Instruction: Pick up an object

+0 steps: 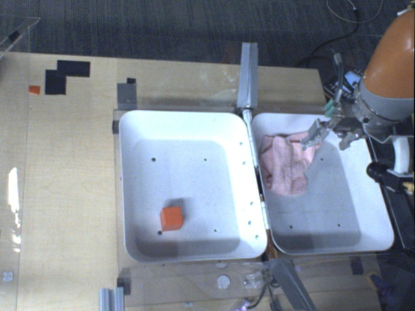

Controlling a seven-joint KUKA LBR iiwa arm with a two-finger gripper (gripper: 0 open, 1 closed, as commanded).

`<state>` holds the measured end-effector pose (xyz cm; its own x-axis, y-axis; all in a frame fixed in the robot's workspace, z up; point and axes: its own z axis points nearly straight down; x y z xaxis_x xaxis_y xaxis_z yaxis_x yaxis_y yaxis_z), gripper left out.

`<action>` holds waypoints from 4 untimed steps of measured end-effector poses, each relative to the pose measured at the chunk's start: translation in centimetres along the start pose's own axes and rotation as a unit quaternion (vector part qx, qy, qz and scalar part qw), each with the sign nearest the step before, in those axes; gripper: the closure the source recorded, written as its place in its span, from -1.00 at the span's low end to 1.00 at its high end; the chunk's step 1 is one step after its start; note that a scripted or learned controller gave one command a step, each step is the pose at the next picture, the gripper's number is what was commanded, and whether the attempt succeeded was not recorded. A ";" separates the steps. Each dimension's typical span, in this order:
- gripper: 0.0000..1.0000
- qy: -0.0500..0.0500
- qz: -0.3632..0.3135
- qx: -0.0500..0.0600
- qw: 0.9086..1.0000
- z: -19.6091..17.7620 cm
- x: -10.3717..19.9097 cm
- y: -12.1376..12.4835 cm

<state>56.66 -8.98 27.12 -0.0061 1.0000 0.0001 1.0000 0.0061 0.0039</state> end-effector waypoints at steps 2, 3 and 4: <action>-1.00 -0.002 -0.142 -0.007 0.990 17.8 -5.4 8.8; 1.00 -0.002 -0.143 -0.012 0.990 16.4 -5.1 9.1; 1.00 0.000 -0.127 -0.003 0.992 6.9 3.1 10.3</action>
